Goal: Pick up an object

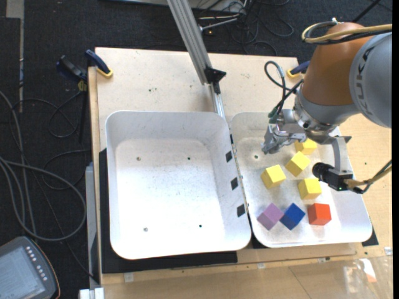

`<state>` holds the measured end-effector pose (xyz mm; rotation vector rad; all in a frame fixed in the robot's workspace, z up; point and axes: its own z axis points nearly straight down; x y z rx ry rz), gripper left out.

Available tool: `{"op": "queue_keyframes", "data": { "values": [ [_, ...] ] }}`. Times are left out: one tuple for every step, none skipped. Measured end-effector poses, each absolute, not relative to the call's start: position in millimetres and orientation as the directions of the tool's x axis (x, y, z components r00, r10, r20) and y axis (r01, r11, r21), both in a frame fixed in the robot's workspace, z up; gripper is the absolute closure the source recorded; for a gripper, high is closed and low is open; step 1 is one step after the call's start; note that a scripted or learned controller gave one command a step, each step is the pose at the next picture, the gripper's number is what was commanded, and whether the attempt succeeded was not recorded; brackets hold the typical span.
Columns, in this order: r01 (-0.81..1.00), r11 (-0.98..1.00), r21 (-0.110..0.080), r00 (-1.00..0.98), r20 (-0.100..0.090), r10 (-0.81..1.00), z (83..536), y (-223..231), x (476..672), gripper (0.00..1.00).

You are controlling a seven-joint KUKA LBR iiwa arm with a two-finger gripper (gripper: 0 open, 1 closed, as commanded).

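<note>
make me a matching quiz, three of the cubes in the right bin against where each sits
Things:
1. orange-red cube
2. purple cube
3. blue cube

Places in the right white bin:
A. between the other two in the front row
B. right end of the front row, nearest the bin's right rim
C. left end of the front row, below a yellow cube

Pairs: 1-B, 2-C, 3-A

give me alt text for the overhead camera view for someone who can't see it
A grey and orange robot arm's gripper hangs over the right white bin, which holds four yellow cubes, a purple cube, a blue cube and a red cube. The left white bin sits beside it.
</note>
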<state>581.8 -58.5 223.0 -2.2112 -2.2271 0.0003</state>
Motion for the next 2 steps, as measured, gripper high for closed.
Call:
{"op": "queue_keyframes", "data": {
  "values": [
    [1.000,0.008,0.000,-0.008,0.002,1.000,235.8,-9.6,566.7,1.00],
    [1.000,0.010,-0.001,-0.010,0.003,1.000,237.4,49.3,554.5,1.00]
  ]
}}
